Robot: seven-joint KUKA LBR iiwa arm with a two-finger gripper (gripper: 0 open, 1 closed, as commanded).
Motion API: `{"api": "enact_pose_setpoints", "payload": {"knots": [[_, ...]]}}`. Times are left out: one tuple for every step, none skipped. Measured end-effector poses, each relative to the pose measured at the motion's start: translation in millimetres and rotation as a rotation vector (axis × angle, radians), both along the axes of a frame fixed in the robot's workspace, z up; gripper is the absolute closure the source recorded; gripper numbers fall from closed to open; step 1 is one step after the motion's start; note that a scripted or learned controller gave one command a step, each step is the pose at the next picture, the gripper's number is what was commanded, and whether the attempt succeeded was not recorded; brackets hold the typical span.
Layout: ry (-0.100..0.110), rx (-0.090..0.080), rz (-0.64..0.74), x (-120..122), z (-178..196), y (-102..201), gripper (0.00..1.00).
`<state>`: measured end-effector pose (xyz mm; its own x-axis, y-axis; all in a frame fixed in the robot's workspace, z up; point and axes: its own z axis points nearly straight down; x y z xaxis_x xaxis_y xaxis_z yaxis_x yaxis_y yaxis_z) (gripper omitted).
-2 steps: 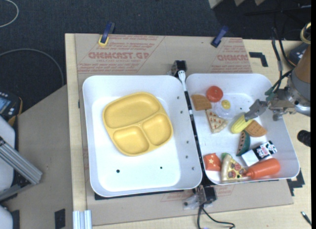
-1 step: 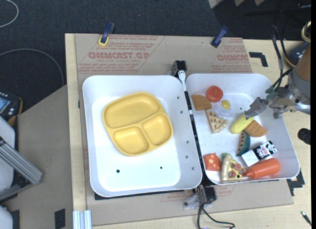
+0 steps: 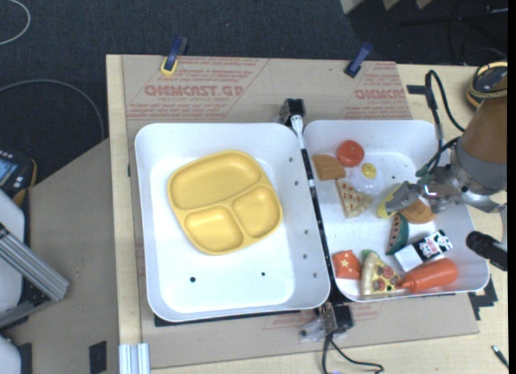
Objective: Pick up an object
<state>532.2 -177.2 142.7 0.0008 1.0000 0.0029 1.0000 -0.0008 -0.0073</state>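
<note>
Left bin (image 3: 153, 227), centre-left of frame: yellow three-compartment plate (image 3: 224, 201) lying flat in its upper half, nothing visible on it. Two small dark specks on the bin floor below the plate.

Right bin (image 3: 367, 132), centre-right, touching the left bin along a black divider. Contents, left to right: red block with a star (image 3: 346, 263) at the lower left corner; tan toast-like piece (image 3: 327, 168) upper left; waffle wedge (image 3: 352, 199) just below it; red tomato (image 3: 350, 153) near the top; yellow round piece (image 3: 368, 172) just right of the waffle; pizza slice (image 3: 376, 275) along the bottom edge; dark green wedge (image 3: 397, 234) mid-bin; orange carrot (image 3: 427, 274) lower right, touching the pizza slice; black-and-white carton (image 3: 433, 246) just above the carrot.

Gripper (image 3: 405, 200) is low in the right bin's middle-right, arm (image 3: 488, 151) entering from the right edge. Fingers point left, over a tan round item (image 3: 417, 213) and something yellowish at the tips. Can't tell jaw opening or whether anything is actually pinched — too small and cluttered.
</note>
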Motion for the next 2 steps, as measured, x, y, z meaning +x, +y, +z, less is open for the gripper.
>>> {"api": "enact_pose_setpoints", "payload": {"knots": [[-0.007,-0.003,0.001,1,-51,0,0.00],[-0.018,-0.010,-0.001,3,-36,-2,1.00]]}}
